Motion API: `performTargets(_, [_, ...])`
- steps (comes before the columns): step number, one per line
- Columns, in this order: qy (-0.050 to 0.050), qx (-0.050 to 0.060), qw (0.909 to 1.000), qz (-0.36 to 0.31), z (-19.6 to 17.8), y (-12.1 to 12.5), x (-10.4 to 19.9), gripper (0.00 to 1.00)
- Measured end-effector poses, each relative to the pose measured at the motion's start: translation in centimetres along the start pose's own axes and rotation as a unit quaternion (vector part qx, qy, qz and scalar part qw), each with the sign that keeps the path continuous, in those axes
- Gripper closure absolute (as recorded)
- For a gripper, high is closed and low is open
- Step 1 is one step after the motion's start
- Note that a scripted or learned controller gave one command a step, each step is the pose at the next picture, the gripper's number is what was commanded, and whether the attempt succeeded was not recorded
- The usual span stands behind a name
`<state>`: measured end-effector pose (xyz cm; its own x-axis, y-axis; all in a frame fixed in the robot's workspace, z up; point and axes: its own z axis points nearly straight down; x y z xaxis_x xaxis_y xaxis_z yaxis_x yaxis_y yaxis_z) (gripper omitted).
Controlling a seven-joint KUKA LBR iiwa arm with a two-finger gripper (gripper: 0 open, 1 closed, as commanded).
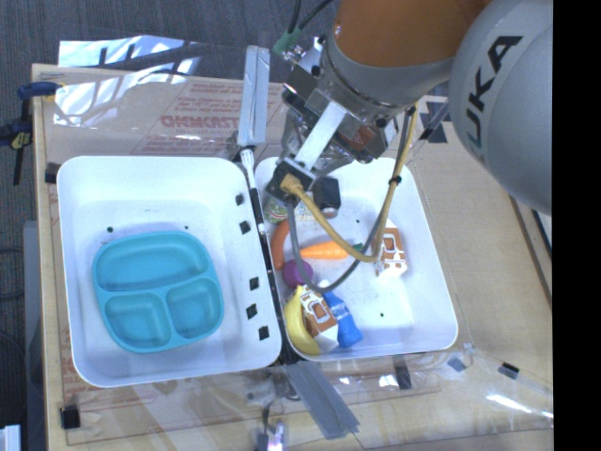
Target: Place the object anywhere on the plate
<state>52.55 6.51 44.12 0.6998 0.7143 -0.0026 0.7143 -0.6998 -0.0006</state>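
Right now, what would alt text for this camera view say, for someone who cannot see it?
A grey and orange robot arm reaches its hand down into the right white bin over toy food, including a carrot and banana. A blue sectioned plate lies in the left bin.

Arm housing (507, 73) reads "UKA" (partly cut off); red "CHEMCAST" print on clear sheet (202, 120) behind bins.

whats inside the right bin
A carrot, a banana, a purple piece and small packets lie in the right bin. The arm covers its far end.
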Motion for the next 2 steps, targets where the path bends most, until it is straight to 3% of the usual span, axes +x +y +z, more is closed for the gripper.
performTargets(1, [0.001,0.0,0.9855,0.17,2.7,-3.6,1.3,1.0])
performTargets(2, [0.001,0.0,0.9886,0.151,-0.1,1.0,-5.3,1.0])
